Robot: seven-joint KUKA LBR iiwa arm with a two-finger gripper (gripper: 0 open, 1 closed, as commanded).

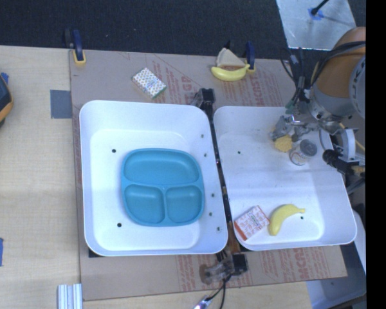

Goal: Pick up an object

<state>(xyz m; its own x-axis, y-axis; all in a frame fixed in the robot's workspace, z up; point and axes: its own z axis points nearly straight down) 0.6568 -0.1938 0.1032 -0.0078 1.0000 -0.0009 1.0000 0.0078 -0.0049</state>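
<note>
Right now the gripper (288, 132) hangs low over the far right corner of the right bin (328, 237), its tip touching or just above a small yellow object (283, 144); whether it is clenched or released I cannot tell. The clearest candidate, a yellow banana (284, 217), lies well apart at about six o'clock from the gripper, long axis running roughly eight to two o'clock. A red-and-white packet (251, 222) sits just beside it at nine o'clock.
</note>
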